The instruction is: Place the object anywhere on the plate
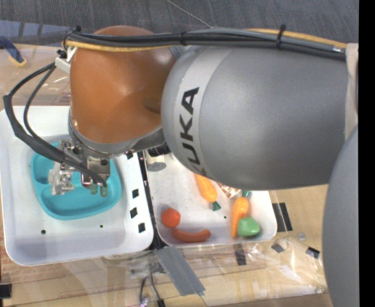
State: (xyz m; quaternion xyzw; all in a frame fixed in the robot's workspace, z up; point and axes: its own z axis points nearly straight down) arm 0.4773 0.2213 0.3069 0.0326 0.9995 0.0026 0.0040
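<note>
Far left: shallow white plastic left bin [21, 235], with the turquoise rounded-square plate [53, 203] lying flat inside, nearer its back and right side. Black cable loops [21, 123] hanging above the bin's back left corner. Two-finger metal gripper [78, 174] hanging over the plate's middle-right part, under the orange wrist band [110, 88]. Jaw state: cannot tell, too much hardware and blur. Small red-and-green object [89, 183] visible right at the gripper tip, over the plate; likely the task's thing, but cannot tell whether pinched, resting on the plate, or hanging just above it. Judged step: the release onto the plate. To do it well: keep the descent straight and slow, stop just at contact with the plate surface, open fully, then lift vertically so nothing drags the piece over the low rim. Stay clear of the plate's right edge, which sits near the bin wall. Watch the cables for snagging on retreat. Further right: shallow white plastic right bin [174, 190], touching the left one, largely covered by the grey KUKA arm link [257, 107]. Inside it: round red-orange toy tomato [170, 217], long red sausage-shaped toy [191, 235] just beside it, orange toy carrot [206, 187], second orange carrot [239, 213] and green toy pepper [249, 228] touching each other near the right wall. Nothing there needs handling if the piece at the gripper is the target.
</note>
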